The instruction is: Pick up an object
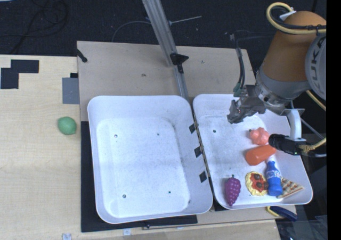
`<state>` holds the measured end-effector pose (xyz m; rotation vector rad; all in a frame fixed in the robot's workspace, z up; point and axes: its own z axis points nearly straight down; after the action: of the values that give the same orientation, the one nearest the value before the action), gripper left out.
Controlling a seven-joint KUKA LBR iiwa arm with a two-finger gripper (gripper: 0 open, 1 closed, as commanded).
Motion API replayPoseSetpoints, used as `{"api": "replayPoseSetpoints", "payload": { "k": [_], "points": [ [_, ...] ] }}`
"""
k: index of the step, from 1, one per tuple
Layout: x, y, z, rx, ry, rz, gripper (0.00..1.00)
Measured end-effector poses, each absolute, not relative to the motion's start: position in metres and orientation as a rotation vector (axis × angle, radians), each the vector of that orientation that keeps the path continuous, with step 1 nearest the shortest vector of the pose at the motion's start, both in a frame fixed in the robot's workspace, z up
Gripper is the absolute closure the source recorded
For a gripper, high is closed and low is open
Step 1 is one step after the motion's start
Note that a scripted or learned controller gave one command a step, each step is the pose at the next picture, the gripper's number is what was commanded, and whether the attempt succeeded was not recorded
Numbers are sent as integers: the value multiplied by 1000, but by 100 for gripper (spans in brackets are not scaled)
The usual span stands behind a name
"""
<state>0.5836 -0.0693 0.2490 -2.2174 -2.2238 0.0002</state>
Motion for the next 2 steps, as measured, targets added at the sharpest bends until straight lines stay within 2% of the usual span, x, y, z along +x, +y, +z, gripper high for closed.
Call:
{"api": "replayPoseSetpoints", "payload": {
  "k": [1,2],
  "points": [
    [578,-20,239,-2217,-2224,0,100],
    [563,33,246,-2216,-2225,-1,100]
  ]
}}
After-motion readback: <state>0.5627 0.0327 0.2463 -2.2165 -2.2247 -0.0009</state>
